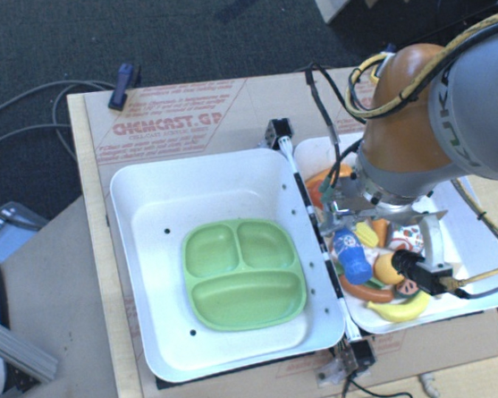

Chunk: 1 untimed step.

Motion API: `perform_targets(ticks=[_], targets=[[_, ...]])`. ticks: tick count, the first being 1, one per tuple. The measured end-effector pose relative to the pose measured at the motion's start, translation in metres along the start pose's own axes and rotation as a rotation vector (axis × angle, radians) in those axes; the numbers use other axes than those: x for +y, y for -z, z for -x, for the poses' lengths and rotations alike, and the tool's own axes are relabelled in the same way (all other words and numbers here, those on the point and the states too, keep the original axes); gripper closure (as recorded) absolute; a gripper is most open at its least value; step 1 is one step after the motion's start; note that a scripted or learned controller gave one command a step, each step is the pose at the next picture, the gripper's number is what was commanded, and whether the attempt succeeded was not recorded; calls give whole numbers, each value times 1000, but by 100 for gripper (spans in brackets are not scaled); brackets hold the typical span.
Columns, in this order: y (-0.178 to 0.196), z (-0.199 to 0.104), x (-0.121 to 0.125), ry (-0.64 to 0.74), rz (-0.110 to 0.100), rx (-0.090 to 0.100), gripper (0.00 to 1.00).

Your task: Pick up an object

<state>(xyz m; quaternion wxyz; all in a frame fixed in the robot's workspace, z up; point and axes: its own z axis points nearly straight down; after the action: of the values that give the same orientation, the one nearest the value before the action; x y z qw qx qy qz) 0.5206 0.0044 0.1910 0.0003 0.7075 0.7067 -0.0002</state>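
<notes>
The right bin (490, 294) holds a heap of toy food: a blue bottle-like piece (352, 262), an orange round piece (386, 268), a yellow banana (403, 309), a red sausage (368, 291) and an orange item (317, 182) at the back. The arm's orange band and grey wrist (404, 138) hang low over this heap. My gripper (352, 219) points down into the bin's left part, just above the blue piece. Its fingertips are lost among the toys.
The left bin (141, 198) holds a green divided plate (243, 274). Black clips (278, 131) join the bins at the back and front. Cables trail off the arm over the right bin. A blue object (123, 85) lies at the board's far left corner.
</notes>
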Motion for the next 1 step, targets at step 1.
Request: perform_targets(ticks=[1], targets=[[14,50,-42,-1,-2,1,100]])
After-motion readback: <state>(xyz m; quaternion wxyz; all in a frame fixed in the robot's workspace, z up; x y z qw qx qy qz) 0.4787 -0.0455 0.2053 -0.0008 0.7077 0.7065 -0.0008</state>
